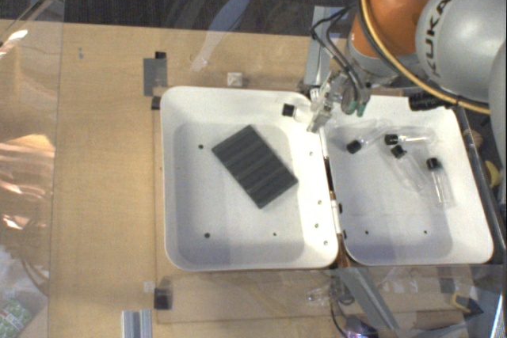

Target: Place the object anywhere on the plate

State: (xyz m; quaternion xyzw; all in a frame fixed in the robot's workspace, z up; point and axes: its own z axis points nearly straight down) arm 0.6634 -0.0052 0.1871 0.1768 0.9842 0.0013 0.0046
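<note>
Tubes [436, 180], clear with black caps, lie loose in right bin [475, 241]; none on ribbed dark plate [254, 165] in left bin [178, 194]. Claw [319, 116] hangs over the bins' shared rim; I cannot tell its opening or load. Pick and placement remain, I judge.
</note>
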